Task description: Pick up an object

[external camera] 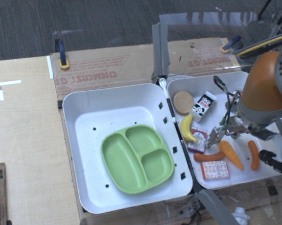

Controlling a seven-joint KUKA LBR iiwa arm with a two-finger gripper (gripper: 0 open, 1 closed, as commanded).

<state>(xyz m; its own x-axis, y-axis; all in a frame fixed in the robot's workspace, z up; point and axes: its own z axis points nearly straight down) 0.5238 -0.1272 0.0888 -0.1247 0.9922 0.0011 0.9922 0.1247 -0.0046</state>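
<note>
Gripper (pixel 215 136), finger state indeterminable, hung over crowded right white bin (pixel 239 77); long orange plastic carrot (pixel 231 155) at five o'clock. Risk: crowding neighbours could spoil the grasp.

A green divided plate (pixel 137 159) lies in the left bin (pixel 78 143).

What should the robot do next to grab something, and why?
Probably lower the tool a little and close it on what lies beneath. It hangs low in the right bin, over a small packet beside the banana, with the orange carrot close by. Nothing shows between its tips yet, so I judge that the grasp is not made.
</note>
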